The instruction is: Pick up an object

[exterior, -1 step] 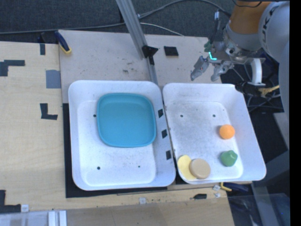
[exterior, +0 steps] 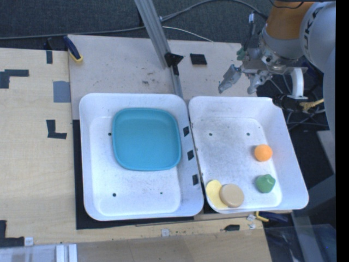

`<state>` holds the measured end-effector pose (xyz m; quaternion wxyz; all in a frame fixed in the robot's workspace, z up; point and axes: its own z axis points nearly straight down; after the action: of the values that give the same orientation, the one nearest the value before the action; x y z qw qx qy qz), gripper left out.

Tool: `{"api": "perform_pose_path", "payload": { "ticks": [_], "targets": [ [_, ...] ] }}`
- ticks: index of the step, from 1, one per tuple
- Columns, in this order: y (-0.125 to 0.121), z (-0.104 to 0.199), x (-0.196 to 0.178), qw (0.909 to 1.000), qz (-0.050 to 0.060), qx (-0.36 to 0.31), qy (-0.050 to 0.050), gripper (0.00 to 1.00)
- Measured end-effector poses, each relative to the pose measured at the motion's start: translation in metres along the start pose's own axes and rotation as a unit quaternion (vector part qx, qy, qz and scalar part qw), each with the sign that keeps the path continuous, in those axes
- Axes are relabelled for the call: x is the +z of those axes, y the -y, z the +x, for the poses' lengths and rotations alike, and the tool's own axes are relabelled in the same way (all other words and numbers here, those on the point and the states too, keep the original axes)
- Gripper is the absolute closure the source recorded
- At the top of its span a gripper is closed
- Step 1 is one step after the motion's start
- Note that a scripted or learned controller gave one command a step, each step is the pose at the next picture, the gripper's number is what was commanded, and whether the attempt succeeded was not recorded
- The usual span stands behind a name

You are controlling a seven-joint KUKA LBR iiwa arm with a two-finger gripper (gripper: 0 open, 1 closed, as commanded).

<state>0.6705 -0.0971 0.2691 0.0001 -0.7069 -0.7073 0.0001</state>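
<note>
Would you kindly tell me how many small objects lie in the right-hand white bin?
4: a round orange ball by the right wall, a green lump below it, and a tan disc overlapping a yellow disc at the front-left corner.
</note>
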Motion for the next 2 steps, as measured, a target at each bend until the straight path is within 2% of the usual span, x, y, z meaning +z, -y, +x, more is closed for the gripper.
{"api": "perform_pose_path", "payload": {
  "ticks": [2],
  "targets": [
    [0.008,0.006,0.120,1.0000,0.003,0.000,0.000,0.00]
  ]
}}
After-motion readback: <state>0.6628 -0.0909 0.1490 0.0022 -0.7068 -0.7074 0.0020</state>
